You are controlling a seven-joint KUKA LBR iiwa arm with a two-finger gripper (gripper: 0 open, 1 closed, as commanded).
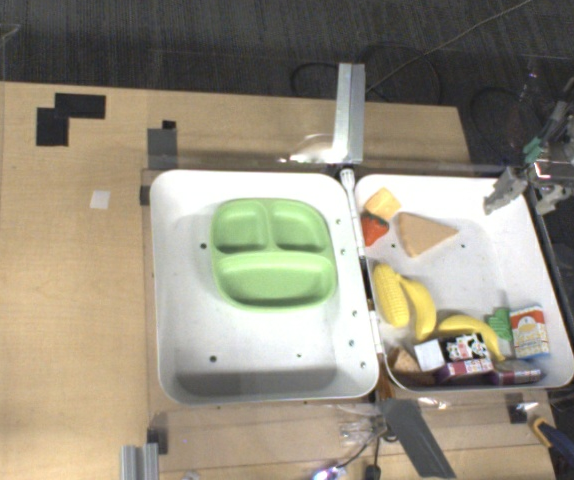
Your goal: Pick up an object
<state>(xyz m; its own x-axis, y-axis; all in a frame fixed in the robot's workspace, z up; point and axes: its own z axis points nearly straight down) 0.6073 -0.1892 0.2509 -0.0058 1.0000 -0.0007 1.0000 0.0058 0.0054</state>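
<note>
- No lettering, brand name or number is legible on anything pictured.
- A small carton [530, 332] in red, white and green, in the right bin [487, 263], carries printing too small to read.
- A black-and-white box [464, 349] beside it bears a pattern, no readable text.

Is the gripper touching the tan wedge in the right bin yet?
Apart. In the camera view, bare white bin floor separates the gripper at the upper right rim from the tan wedge.
</note>
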